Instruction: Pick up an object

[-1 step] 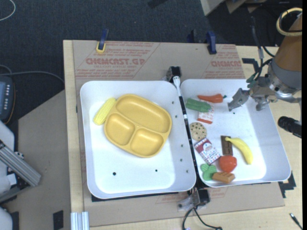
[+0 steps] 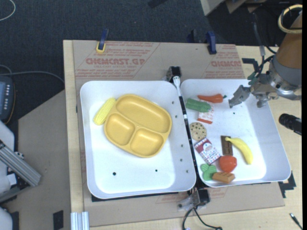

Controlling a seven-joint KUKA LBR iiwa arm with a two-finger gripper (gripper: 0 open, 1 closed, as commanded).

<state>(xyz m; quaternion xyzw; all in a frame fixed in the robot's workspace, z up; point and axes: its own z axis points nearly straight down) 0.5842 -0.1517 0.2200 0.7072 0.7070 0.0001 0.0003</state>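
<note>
My gripper (image 2: 249, 98) hangs over the upper right part of the right bin (image 2: 268, 128), open, with nothing between its fingers. A red chili (image 2: 211, 98) and a green piece (image 2: 198, 104) lie just left of it. Lower in the same bin are a cookie (image 2: 197, 129), a red-and-white packet (image 2: 207, 151), a brown bar (image 2: 226, 145), a banana (image 2: 241, 149), a tomato (image 2: 228, 163), a small green item (image 2: 207, 169) and a sausage (image 2: 223, 177).
The left bin (image 2: 96, 166) holds a yellow divided plate (image 2: 136, 125) with a corn cob (image 2: 104, 110) at its left side. Blue clamps (image 2: 210, 42) grip the board's far edge. A black part (image 2: 290, 122) juts in at the right.
</note>
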